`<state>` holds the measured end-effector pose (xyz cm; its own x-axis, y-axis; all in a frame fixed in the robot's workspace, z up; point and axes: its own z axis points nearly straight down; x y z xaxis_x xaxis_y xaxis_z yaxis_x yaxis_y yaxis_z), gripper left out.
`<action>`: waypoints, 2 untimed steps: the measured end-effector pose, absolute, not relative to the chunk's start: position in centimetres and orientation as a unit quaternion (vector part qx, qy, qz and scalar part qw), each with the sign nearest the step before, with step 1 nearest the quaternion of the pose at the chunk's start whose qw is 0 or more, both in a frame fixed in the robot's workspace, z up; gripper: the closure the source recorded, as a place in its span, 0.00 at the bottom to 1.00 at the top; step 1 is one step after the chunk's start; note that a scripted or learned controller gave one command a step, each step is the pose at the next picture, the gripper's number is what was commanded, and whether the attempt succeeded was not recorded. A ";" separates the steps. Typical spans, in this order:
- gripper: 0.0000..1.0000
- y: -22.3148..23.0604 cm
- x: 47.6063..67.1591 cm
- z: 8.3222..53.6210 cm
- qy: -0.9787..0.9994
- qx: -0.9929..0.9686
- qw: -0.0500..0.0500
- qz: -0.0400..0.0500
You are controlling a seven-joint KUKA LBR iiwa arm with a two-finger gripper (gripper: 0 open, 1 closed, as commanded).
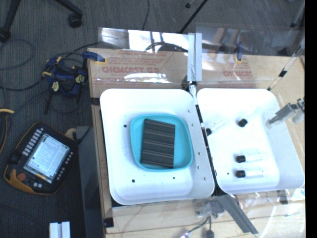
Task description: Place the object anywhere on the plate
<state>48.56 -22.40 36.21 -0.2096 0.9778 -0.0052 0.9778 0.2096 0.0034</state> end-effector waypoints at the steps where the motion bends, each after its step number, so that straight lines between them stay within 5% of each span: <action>1: 0.00 -22.4 58.1 43.5 0.738 0.674 0.002 -0.001; 2: 0.00 -22.5 48.4 43.5 0.662 0.749 0.001 -0.001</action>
